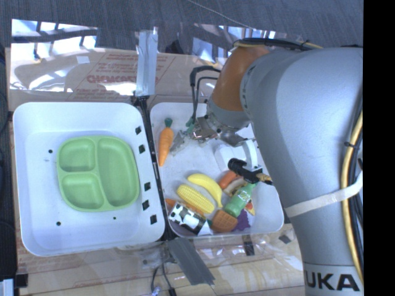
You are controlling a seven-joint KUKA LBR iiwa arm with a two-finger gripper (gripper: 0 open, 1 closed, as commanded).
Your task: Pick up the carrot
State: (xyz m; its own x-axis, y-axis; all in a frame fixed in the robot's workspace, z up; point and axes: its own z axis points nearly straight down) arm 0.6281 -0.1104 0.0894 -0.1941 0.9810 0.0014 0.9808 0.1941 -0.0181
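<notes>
At the near end of the right-hand shallow white bin (270,224), a yellow plastic banana (207,186), a yellow corn cob (195,198) and a green bottle (237,200) are lying heaped together. Farther back, the orange plastic carrot with its green top (165,142) is lying along the bin's left wall, free of any grip. The grey two-finger gripper (182,138) is hovering just beside it at the carrot's three o'clock, its fingers standing slightly parted around nothing.

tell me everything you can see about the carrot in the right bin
The carrot is a toy by its look: smooth orange body tapering to a point, with a small green top. It lies flat in the right bin, along its left wall, green end toward the far edge and tip pointing near. It lies apart from the pile of other toys. The gripper is just right of it, not holding it.
</notes>
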